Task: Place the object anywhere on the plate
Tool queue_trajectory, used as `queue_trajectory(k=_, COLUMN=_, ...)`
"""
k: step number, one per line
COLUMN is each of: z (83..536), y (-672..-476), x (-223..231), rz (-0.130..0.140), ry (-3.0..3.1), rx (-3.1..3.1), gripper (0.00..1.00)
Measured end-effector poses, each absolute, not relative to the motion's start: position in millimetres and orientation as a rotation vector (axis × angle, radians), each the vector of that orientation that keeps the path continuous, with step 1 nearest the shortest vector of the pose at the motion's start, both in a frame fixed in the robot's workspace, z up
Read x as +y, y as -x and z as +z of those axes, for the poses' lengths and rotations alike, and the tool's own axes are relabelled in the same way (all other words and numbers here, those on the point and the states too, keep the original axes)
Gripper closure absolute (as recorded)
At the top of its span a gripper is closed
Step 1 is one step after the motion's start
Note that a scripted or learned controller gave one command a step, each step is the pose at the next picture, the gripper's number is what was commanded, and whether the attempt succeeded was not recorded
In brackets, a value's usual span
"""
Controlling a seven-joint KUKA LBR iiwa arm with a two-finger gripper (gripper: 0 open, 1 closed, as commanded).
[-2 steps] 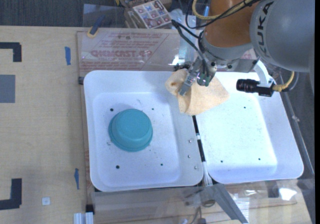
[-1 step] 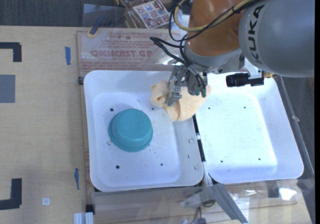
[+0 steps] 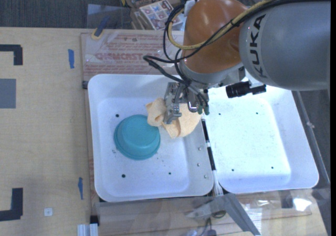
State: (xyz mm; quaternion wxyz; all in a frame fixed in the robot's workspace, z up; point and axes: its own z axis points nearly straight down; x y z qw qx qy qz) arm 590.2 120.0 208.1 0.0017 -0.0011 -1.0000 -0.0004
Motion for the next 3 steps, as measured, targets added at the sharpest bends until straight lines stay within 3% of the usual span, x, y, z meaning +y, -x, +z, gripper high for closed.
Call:
queue_trajectory(k=2, z=216.4, y=-525.4, x=200.1, rz=0.0, ry=-0.003, rx=-3.137, gripper=1.0)
queue_trajectory(k=3, z=216.4, y=-525.5, x=200.0, rz=0.0, ry=-0.003, rx=-3.137, gripper=0.0)
